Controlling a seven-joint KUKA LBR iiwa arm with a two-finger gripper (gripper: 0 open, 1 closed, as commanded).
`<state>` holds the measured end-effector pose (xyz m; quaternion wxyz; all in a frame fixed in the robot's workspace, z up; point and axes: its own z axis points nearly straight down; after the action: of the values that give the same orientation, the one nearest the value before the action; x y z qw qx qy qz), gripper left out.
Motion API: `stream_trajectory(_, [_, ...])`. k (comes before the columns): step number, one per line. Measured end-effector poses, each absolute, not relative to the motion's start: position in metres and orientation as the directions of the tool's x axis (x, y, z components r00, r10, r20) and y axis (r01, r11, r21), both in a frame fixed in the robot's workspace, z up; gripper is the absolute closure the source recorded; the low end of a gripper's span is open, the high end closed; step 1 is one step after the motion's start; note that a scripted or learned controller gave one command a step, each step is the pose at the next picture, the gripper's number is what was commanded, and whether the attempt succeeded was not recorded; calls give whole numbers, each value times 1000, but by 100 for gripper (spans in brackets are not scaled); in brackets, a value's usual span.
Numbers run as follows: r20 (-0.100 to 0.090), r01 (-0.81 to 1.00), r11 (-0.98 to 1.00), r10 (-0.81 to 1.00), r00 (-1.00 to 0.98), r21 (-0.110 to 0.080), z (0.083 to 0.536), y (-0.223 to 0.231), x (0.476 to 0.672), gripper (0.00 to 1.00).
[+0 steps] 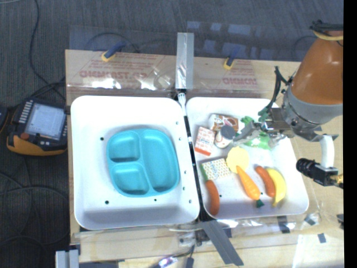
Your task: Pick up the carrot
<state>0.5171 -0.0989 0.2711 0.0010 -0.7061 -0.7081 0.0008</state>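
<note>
One carrot [248,183] lies just below the gripper [249,128], beside one banana [277,185] and two sausages. I cannot tell the gripper's state. One blue tray [143,161] sits far left.

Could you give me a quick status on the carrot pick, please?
Gripper low over right bin, back half. Carrot lying free near front, not gripped. Banana and red sausage crowd its right side.

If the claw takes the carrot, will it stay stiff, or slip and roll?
The carrot looks like a smooth, glossy toy, so probably stiff and light. Its tapered, rounded shape may slip from a pinch or roll if nudged, perhaps against the banana close beside it.
</note>
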Motion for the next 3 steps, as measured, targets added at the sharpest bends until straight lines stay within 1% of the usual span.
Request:
stream_trajectory(1, [2, 970, 244, 970, -244, -2, 194, -128, 527, 0])
stream_trajectory(2, [0, 861, 509, 861, -509, 1, 234, -115, 523, 0])
stream_trajectory(3, [-7, 909, 416, 909, -416, 10, 90, -145, 518, 0])
